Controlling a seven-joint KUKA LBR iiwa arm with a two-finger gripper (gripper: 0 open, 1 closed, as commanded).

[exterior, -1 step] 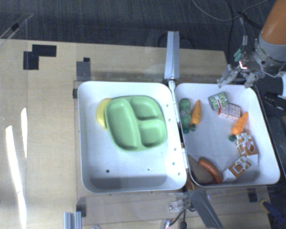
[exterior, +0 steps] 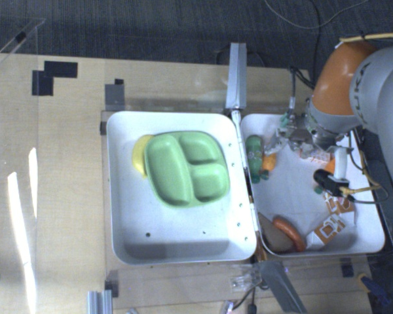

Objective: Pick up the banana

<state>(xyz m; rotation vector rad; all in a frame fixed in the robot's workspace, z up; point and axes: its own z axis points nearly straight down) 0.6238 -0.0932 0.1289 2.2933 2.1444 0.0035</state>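
The banana (exterior: 139, 154) is yellow and lies in the left bin (exterior: 177, 244). Just a curved strip of it shows, at the left edge of a green divided tray (exterior: 187, 167) that covers the rest. My gripper (exterior: 293, 136) hangs over the back of the right bin (exterior: 370, 237), well to the right of the banana and apart from it. Nothing can be seen held under it.
In the right bin, a green bottle (exterior: 253, 150) lies along the left wall with a small orange piece (exterior: 268, 163) beside it. A reddish sausage (exterior: 289, 233) rests at the front, and two brown-and-white patterned pieces (exterior: 330, 228) lie at the front right. A metal divider (exterior: 236, 77) separates the bins.
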